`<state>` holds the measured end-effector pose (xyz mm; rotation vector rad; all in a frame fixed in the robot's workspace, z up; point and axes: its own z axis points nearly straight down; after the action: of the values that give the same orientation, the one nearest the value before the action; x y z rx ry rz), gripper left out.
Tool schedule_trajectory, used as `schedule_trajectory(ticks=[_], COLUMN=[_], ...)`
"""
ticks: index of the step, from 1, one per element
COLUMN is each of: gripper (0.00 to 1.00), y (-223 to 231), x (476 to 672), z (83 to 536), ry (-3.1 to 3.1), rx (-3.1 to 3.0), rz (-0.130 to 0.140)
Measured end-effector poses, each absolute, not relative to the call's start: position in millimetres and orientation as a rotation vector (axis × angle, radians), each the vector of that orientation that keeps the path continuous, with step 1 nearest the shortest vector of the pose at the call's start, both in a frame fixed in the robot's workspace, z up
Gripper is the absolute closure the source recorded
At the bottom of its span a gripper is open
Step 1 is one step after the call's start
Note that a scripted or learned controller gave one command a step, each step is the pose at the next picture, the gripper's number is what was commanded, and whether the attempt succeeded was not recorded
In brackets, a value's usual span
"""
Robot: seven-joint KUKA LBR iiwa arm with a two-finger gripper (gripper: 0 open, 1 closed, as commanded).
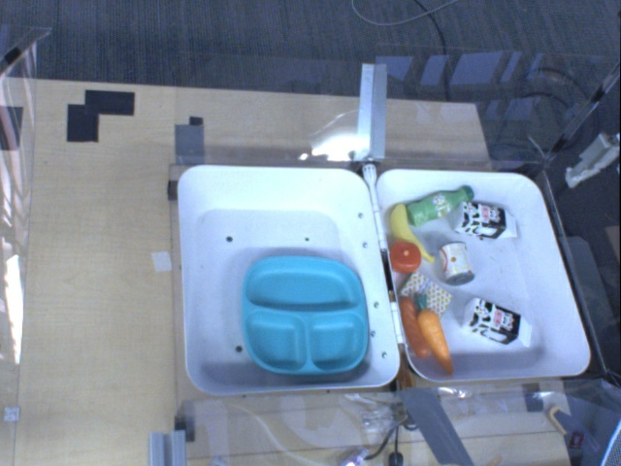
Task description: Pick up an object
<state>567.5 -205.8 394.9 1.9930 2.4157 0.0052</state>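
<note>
Since I cannot tell my claw's state, reaching among the crowded orange plastic carrot (431, 335) and small silver can (454, 262) risks a miss.

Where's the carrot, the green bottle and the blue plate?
carrot (433, 336): camera view, middle of its orange body.
green bottle (437, 205): camera view, its middle.
blue plate (305, 315): camera view, the ridge between compartments.

Yellow curved banana (399, 223): partly hidden under the green plastic bottle (439, 205) and the red round cap (406, 256).
Black-and-white printed cartons (482, 221), (495, 321): print too small to read.
Patterned flat packet (429, 294): partly covered by the orange carrot (432, 333); pattern unclear.
Light wooden surface (97, 289): cut off at left and bottom edges.
</note>
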Motion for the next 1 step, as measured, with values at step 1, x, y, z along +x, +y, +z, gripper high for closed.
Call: schedule_trajectory(ticks=[1], gripper=[0.00], y=[-205.3], x=[548.4], z=[242.2], ry=[2.110], rx=[2.323], rz=[0.003])
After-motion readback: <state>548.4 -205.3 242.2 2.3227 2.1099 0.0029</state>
